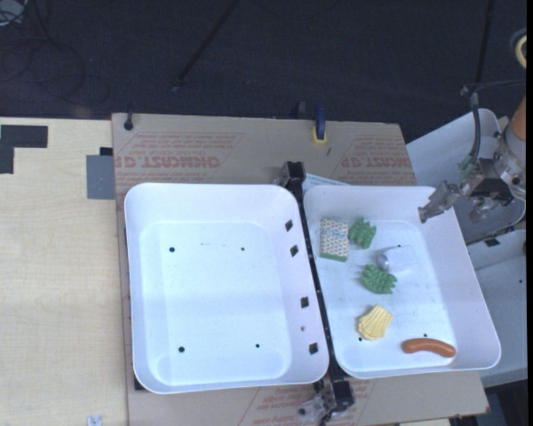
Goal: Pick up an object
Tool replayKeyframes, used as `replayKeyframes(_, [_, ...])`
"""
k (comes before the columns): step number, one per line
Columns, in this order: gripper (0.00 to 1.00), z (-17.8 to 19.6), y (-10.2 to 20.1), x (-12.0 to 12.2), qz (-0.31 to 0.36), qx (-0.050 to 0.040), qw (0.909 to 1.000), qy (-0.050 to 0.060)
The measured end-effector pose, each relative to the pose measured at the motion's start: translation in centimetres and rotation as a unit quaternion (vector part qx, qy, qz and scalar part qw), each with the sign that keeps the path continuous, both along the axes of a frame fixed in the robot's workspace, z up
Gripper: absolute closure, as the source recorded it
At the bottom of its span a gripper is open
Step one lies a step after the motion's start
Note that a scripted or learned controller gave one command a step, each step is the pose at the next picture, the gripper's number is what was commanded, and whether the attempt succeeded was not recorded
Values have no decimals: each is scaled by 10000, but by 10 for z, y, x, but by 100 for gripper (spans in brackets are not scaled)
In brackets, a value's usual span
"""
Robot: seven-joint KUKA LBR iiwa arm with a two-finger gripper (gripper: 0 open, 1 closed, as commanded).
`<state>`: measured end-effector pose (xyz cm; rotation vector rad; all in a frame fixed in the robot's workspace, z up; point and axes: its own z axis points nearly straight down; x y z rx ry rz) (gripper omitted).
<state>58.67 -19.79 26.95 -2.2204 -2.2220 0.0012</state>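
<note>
The right bin [480,313] holds several small objects. A pale green checkered block [334,239] lies beside a green leafy piece [362,232] near the bin's far left. Below them sit a small clear-grey object [395,258] and a second green leafy piece [378,280]. A yellow ridged piece [374,322] and an orange sausage [428,348] lie near the front edge. My gripper [429,208] hangs over the bin's far right rim, above and to the right of the objects, touching none of them and holding nothing that I can see.
The left bin [142,282] stands alongside, split from the right one by a black-clipped divider [304,273]. Both rest on a cardboard sheet [204,149] on the pale bench. A blue and yellow clamp [320,127] grips the cardboard's far edge. Cables trail behind the arm [513,145].
</note>
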Motion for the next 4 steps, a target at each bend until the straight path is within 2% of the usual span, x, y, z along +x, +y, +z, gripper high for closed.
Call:
replayKeyframes(1, [0,111,-17,-53,-7,-23,10000,-52])
replayKeyframes(2, [0,278,-2,-110,-3,-29,10000,-87])
replayKeyframes(3, [100,278,-1,-107,27,-2,10000,15])
replayKeyframes(4, [100,163,9,-111,1,25,10000,66])
